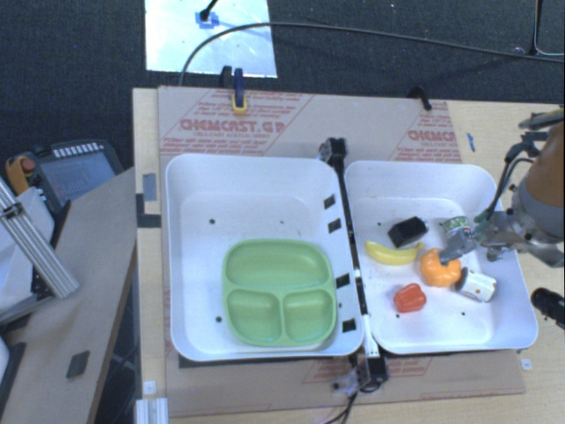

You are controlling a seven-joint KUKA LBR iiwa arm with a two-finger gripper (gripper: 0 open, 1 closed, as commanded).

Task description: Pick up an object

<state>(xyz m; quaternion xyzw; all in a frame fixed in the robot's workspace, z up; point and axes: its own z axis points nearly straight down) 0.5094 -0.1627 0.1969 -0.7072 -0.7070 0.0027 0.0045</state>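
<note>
The right bin (508,321) carries the candidates: a banana (391,253) near its middle, a black block (407,230) just behind it, an orange (439,269) toward the right wall, a red piece (410,298) nearer the front edge, and a white cylinder (478,285) just right of the orange. The gripper (452,248) sits low over the orange's back edge, probably lined up to take it. Whether it is spread or pinching cannot be told; nothing visibly sits in it. In the left bin (190,237), a green tray (279,291) lies toward the front edge.
</note>
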